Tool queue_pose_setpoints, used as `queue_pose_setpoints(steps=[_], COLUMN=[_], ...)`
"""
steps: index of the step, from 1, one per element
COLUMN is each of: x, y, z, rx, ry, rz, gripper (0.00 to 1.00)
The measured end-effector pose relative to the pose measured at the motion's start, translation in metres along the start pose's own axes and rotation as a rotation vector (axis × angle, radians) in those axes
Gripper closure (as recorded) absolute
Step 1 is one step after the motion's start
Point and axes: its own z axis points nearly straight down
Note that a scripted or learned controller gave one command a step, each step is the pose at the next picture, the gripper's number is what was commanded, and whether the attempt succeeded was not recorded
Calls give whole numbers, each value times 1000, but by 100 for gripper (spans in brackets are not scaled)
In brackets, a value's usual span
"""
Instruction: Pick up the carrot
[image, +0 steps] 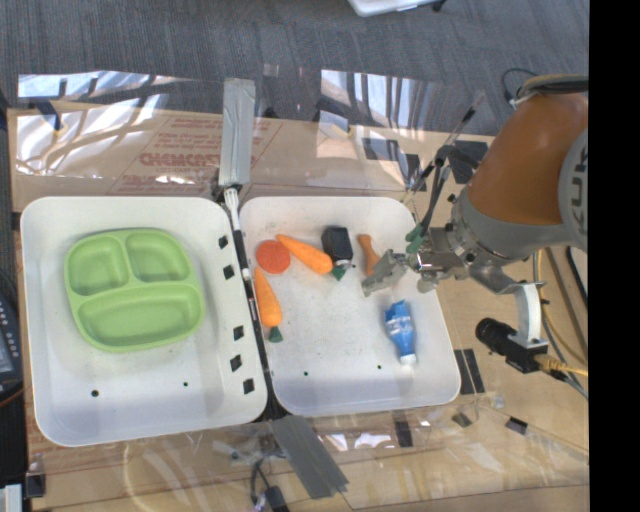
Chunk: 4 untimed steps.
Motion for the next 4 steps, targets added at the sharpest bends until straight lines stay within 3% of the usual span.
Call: queue_pose_setpoints(steps=[1, 2, 3, 4], x=[13, 7, -17, -10], y=[53, 116, 89, 53], z=[68, 108, 137, 173], rx=[4, 1, 1, 0], ry=[0, 0, 1, 1], rz=[297, 307, 82, -103], gripper=[0, 0, 0, 0])
